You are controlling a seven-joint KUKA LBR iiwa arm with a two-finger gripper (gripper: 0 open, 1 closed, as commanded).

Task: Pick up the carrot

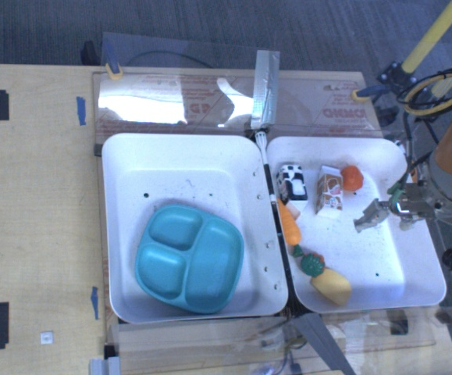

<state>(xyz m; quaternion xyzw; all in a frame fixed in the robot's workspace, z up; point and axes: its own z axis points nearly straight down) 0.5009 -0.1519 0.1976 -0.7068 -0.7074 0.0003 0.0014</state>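
Carrot (290, 224) well apart from end effector (372, 216)

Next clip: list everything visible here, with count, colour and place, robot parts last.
carrot: 1, orange, right bin, by its left wall
black-and-white toy: 1, right bin, upper left
small carton: 1, white and brown, right bin, upper middle
orange ball: 1, right of the carton
green toy: 1, below the carrot
yellow toy: 1, right bin, lower middle
divided plate: 1, teal, left bin
bins: 2, white, side by side
claw: 1, grey, over right bin's right side
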